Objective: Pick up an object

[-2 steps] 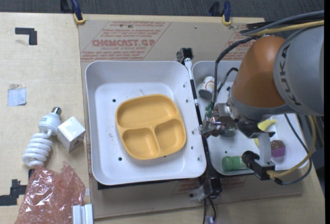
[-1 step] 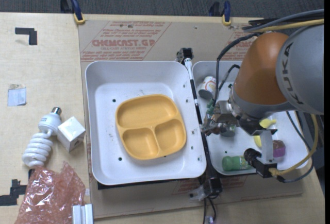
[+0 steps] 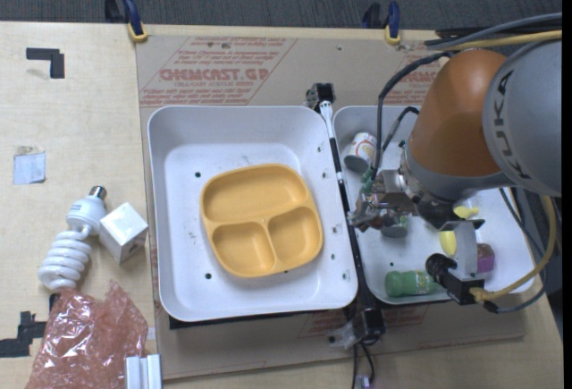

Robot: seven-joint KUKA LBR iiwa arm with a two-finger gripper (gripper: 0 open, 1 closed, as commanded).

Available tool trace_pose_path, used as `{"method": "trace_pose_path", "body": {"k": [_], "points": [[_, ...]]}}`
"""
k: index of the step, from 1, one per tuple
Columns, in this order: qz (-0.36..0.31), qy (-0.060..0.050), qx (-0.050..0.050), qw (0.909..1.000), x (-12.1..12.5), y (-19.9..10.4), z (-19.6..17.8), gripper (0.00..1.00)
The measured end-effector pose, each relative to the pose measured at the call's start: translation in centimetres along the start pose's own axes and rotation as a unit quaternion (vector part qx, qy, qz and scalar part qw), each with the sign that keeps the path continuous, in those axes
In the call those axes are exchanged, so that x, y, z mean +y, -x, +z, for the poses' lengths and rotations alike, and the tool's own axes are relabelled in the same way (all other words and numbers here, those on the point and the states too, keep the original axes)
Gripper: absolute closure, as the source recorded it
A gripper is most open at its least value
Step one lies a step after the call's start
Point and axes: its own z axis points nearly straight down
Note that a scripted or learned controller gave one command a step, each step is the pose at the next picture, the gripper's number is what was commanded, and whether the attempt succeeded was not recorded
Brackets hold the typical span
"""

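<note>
Camera view, looking down at a slant: my arm [image 3: 500, 123] comes in from the right and hangs over the right bin [image 3: 514, 226]. Its grey shell and glossy orange band cover most of that bin. My claw [image 3: 380, 208] sits low at the bin's left side, just beside the divider. Cables and metal parts crowd it, and I cannot tell whether it is open, closed or gripping anything.

Bench [image 3: 80, 128]: pale, flat board, with a printed sheet under both bins.

Left bin [image 3: 170, 226]: shallow, white, smooth plastic, rounded corners. A yellow tray [image 3: 259, 222] lies flat in its middle, matte, with three compartments.

Right bin holds the candidate objects. A green tube [image 3: 411, 283], rounded and lying on its side, rests near the front wall. A small white cup [image 3: 362, 146] with print lies at the back left, near the claw. A yellow piece [image 3: 450, 242] and a purple block [image 3: 484, 257] sit close together under my wrist, partly hidden.

On the bench left of the bins: crinkled pink plastic wrap [image 3: 85, 338], a white spiral bulb [image 3: 70, 249], and a small white cube [image 3: 123, 231] touching the bulb's base.
</note>
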Motion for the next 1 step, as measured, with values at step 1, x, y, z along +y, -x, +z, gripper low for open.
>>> {"method": "trace_pose_path", "body": {"k": [1], "points": [[-0.001, 0.001, 0.000, 1.0000, 0.14, 0.03, -0.98, 1.00]]}}
